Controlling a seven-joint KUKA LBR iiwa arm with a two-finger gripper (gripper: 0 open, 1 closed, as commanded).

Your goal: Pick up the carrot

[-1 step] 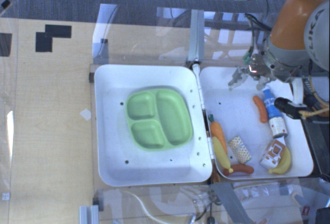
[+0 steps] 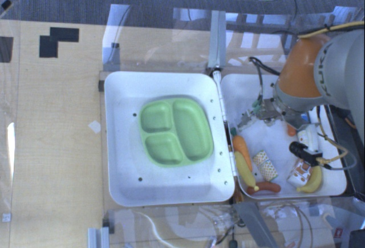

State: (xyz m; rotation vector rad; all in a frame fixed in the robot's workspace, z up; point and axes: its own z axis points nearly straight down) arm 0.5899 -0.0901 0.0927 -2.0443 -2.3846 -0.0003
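Carrot (image 2: 241, 148) at right bin's (image 2: 340, 188) left wall, arm (image 2: 319, 67) bent over bin, tool (image 2: 263, 111) nearby, grip cannot be told

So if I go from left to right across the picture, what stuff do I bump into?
Green divided plate in the left white bin → carrot at the right bin's left wall → small patterned packet → banana near the right bin's far corner, under the grey and orange arm.

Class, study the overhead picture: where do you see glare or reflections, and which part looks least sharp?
Camera view: pale reflections streak the clear panels behind the bins; the left bin is evenly lit with soft shading around the green tray; the gripper looks blurred; the carrot reads clearly.
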